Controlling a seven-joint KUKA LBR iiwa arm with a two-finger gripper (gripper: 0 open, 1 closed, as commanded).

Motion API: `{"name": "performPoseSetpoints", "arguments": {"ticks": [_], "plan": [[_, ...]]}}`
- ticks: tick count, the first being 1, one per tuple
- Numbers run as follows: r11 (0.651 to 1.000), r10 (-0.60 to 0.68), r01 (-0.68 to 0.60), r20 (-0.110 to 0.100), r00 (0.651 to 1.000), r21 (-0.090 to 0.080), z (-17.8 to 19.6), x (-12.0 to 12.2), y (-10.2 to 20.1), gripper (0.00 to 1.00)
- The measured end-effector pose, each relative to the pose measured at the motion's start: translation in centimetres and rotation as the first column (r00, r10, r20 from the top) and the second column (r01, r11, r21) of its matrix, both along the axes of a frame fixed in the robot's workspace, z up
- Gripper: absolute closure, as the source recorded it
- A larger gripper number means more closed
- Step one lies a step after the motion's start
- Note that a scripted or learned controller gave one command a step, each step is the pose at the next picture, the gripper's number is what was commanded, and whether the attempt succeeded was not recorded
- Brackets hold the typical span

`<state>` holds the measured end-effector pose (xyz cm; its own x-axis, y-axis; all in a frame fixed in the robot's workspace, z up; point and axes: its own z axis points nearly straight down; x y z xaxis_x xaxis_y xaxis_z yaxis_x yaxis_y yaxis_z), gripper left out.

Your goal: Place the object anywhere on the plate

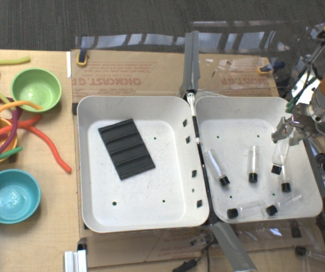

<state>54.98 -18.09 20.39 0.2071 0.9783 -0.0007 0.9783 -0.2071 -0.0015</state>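
The tool (284, 130) hangs over the right edge of the right bin (230, 109), reaching in from the right; its metal fingers are a blur against the white wall, and whether they stand apart or together cannot be told. A clear tube with a black cap (278, 157) stands almost upright just below the tool, but it is not plain whether the fingers touch it.

Other capped tubes lie on the floor of the same bin: one slanted near the left wall (216, 167), one upright in the middle (253, 163), one by the right wall (286, 186), and two lying low near the front rim (244, 211) (281, 204).

The left bin (94, 109) holds a dark ribbed plate (126, 148), a flat black rectangle set at a slant in the upper left part of the bin floor, well apart from every tube and from the tool.

Both bins rest on sheets of brown cardboard (128, 75). To the left, on the pale wooden surface (49, 197), stand a green bowl (36, 89) and a blue bowl (11, 196), with a tangle of coloured cords (15, 126) beside and between them.
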Motion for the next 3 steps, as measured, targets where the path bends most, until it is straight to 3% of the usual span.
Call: {"name": "performPoseSetpoints", "arguments": {"ticks": [1,2,3], "plan": [[0.951,0.309,-0.309,0.022,0.951,-0.01,-7.0,-6.5,6.3,1.0],[0.955,0.297,-0.297,0.001,0.955,0.0,-2.9,-4.4,-0.7,1.0],[0.958,0.288,-0.288,-0.001,0.958,0.001,-4.2,-7.3,-4.1,1.0]]}}
